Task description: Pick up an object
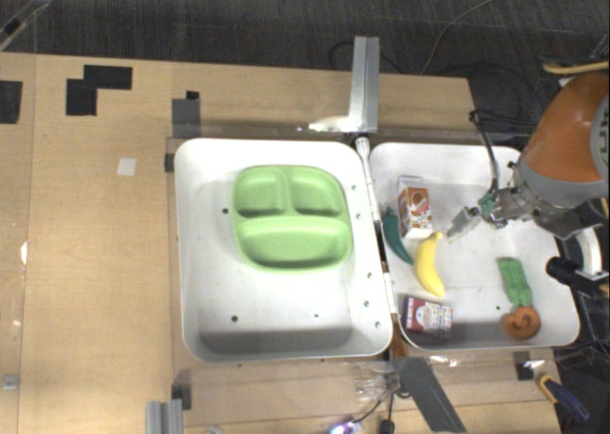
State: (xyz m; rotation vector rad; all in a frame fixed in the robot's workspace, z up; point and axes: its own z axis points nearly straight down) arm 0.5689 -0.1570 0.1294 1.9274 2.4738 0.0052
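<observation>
**Banana in the right bin, gripper poised just beside it**

Banana (431, 266) lies near the middle of the right bin (562, 332), curving top to bottom, with nothing gripping it. Look at the arm (572, 151) coming in from the right: the orange band sits high over the bin's far right corner, and the wrist slants down and leftward into the bin. The gripper (465, 221) points toward the banana's upper end, its tip near the fruit but apart from it. I can't tell from this angle whether the fingers are spread or closed; they're small and foreshortened. Nothing shows between them.

Around the banana: a small carton (415, 209) stands just above it, close to its top end. A dark green pepper (395, 237) lies along the bin's left wall, just left of the banana. Below the banana sits a dark box (426, 315), near the front edge. Over on the right side of the bin there's a green block (515, 281), and just below it an orange-brown round thing (521, 323) by the front right corner.

The left bin (205, 327) holds a green divided tray (292, 216), lying flat and well apart from the arm.
</observation>
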